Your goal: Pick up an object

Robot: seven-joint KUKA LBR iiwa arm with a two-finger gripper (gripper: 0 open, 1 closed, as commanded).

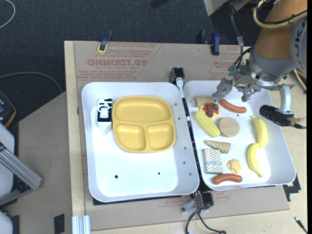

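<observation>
- Camera view: the table (72, 145) carries 2 shallow white bins side by side, the left bin (141, 184) and the right bin (282, 165).
- The arm (280, 28) enters from the right. The hand (235, 90) hangs over the far end of the right bin.
- Hand state: its 2 fingers (222, 88) are spread wide apart with nothing between them, so it holds nothing.
- The objects to pick lie on the right bin's floor. Nearest the hand is the red sausage (233, 106), just under the fingertips in this view, with the red-topped food piece (210, 109) to its left. I cannot tell whether a fingertip touches either one.
- Toward the near wall are the corn cob (206, 123) just beside the round beige disc (228, 126), then the waffle cone (217, 146), the patterned packet (212, 160), the small yellow lump (234, 166) and the second sausage (227, 179).
- On the right side of that bin the upper banana (261, 130) lies above the lower banana (254, 160).
- In the left bin the yellow tray (144, 123), with 3 compartments, sits in the far half. The black-and-white block (104, 112) is against its left edge.
</observation>
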